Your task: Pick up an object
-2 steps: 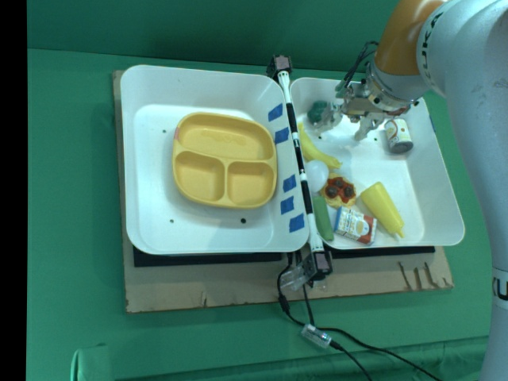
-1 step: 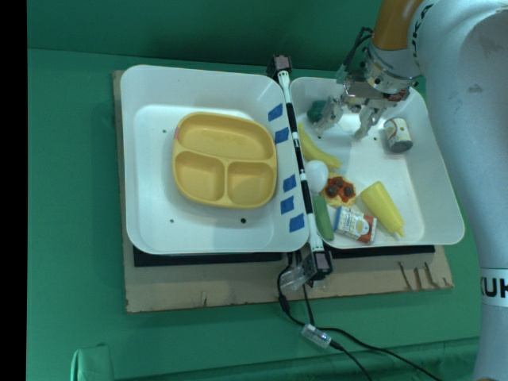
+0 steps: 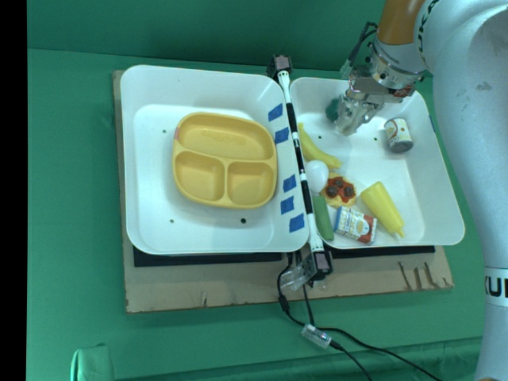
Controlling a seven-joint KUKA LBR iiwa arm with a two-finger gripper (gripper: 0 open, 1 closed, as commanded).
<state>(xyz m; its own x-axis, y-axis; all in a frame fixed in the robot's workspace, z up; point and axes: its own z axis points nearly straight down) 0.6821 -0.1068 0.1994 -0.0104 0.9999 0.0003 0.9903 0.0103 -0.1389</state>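
A: Down in the far part of the right-hand shallow white bin (image 3: 444,213), the two-finger gripper (image 3: 350,121), hung from the grey arm with its orange band (image 3: 405,6). Open or closed?

B: Cannot tell. Too blurred and small at the tip to judge.

A: Anything right at the tip?

B: A small dark green object (image 3: 333,109), just beside the gripper on its left, touching or nearly so. Cannot tell whether gripped. Shape not clear enough to name.

A: And further out in that bin?

B: To the right, near the far right wall, a small silver can with a dark label (image 3: 398,135), lying on its side, apart from the gripper. Toward the centre divider, a long yellow banana-like piece (image 3: 317,149), slanting. Below that a white egg-shaped ball (image 3: 317,173), touching a flat red and dark patterned piece (image 3: 340,189). Beside the divider, a long green cucumber-like piece (image 3: 323,217). Next to that a small flat packet with red and blue print (image 3: 355,224). Right of the packet a yellow cone-shaped corn-like toy (image 3: 382,205), tilted.

A: The other bin?

B: Left-hand shallow white bin (image 3: 151,117), holding a yellow plastic tray with three compartments (image 3: 225,159), flat near the middle. Strips of blue tape (image 3: 286,181) along the edge by the divider.

A: Underneath?

B: Brown cardboard sheet (image 3: 238,292) on green cloth (image 3: 63,213), black cables (image 3: 349,348) trailing off the near side.
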